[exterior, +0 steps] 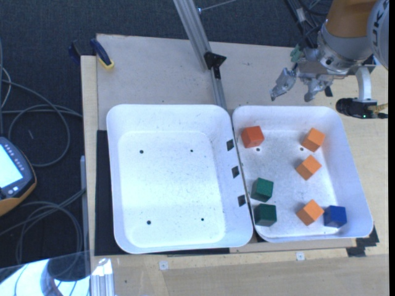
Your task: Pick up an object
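Two shallow white bins are sitting side by side on the counter (154, 66). The right bin (353, 165) is holding seven cubes; the left bin (117, 165) is lying just beside it, their rims touching along the middle.

The arm (352, 17) — grey with an orange band — is reaching in from the upper right. Its claw (300, 86) is hanging over the bare counter just beyond the far rim of the right bin, with its two fingers spread apart and nothing between them. It is touching none of the cubes.

Contents of the right bin:
- a red-orange cube (252, 136) is resting near the far left corner;
- an orange cube (313, 139) is lying toward the far right, with a second orange cube (308, 167) just nearer the camera;
- a third orange cube (310, 212) is sitting at the near side, just beside a blue cube (334, 216) — whether they touch cannot be told;
- two dark green cubes, the upper green cube (262, 189) and the lower green cube (266, 214), are standing one behind the other along the left wall.

A slanted metal rail (194, 26) is crossing the counter behind the bins, and loose cables (37, 128) are trailing over the dark floor at left.
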